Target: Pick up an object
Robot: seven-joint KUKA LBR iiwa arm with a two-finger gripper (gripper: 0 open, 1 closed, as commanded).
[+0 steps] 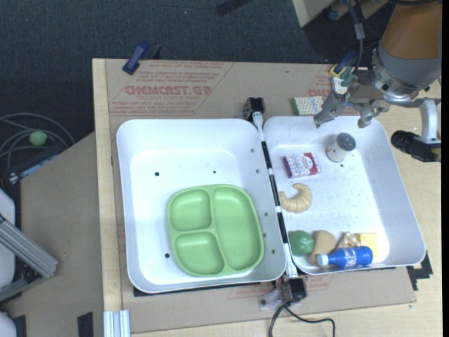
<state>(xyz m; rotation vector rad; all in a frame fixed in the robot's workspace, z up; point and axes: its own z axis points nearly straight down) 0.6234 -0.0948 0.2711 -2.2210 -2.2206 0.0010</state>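
My gripper (346,117) hangs open over the far edge of the right bin (389,188), its two grey fingers (327,111) spread apart with nothing between them. Just below it stands a small grey jar (342,146). Farther in lie a red packet (300,165) and a tan croissant (297,198). Along the near wall sit a green ball (302,242), a tan lump (323,241), a blue bottle (346,258) and a yellow packet (365,242).
The left bin (140,188) holds a green divided plate (213,229). Black clips (253,107) join the bins at the far end. A blue object (135,57) lies on the cardboard's far left corner. Cables hang beside the arm.
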